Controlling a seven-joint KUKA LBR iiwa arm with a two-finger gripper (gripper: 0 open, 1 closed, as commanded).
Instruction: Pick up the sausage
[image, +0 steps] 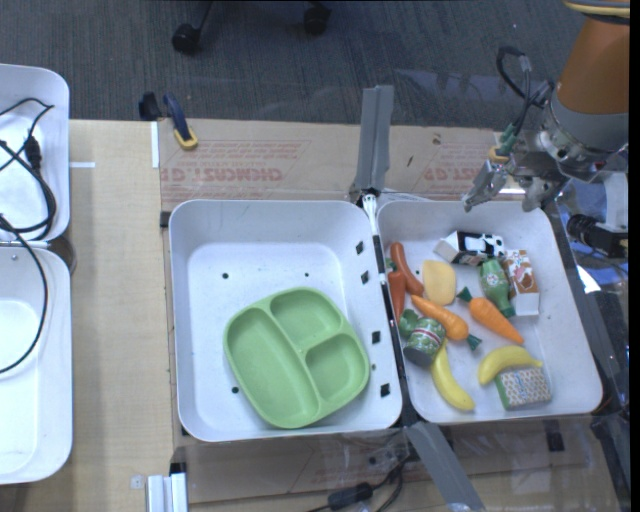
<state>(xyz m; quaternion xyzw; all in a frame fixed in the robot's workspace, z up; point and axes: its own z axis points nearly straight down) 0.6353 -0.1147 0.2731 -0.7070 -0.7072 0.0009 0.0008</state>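
Gripper (505, 185) above right bin's (570, 300) far rim, fingers spread, holding nothing; sausage (397, 280) against its left wall; left bin (200, 300) holds green tray (296, 355).

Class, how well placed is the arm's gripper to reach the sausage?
Probably yes: the sausage lies uncovered by the right bin's left wall, with only a carrot close by, and the gripper hangs above the bin's far edge.

The arm enters from the upper right, its orange band directly above and to the right of the hand (505, 185). Below the band the grey wrist angles down and to the left, with dark cables looping along its left side. The hand hangs at the wrist's lower end, its two fingers (481, 188) spread apart and pointing downward, with nothing between them.
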